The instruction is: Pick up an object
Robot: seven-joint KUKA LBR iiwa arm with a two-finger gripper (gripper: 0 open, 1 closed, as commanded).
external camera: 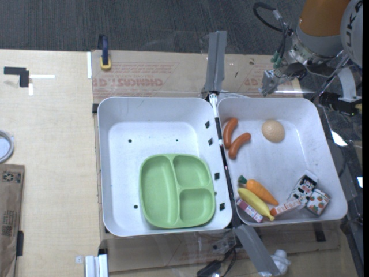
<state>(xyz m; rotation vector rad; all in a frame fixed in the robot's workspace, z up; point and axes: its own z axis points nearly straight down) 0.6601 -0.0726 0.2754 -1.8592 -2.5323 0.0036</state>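
The gripper (270, 85) hangs above the far rim of the right bin (323, 126), near its far left corner. Its fingers point down and to the left, but they are small and dark against the cardboard, so it is not possible to tell how far apart they are. Nothing is seen between them.

The nearest thing to the jaws is the egg (273, 130), which lies in the right bin just below them and apart from them. The two sausages (233, 137) lie side by side, below the jaws and to the left, close to the wall between the bins. Further from the jaws, in the near part of this bin, there are one carrot (260, 190), one banana (252, 203) touching it, and two small cartons (308, 194) near the right corner. A small red pack (285, 208) lies between the banana and the cartons.

The left bin (115, 154) holds one green plate (176, 190) with three compartments, well apart from the jaws.

The arm (326, 10) enters from the upper right and leans down to the left, with the orange band above the grey wrist.
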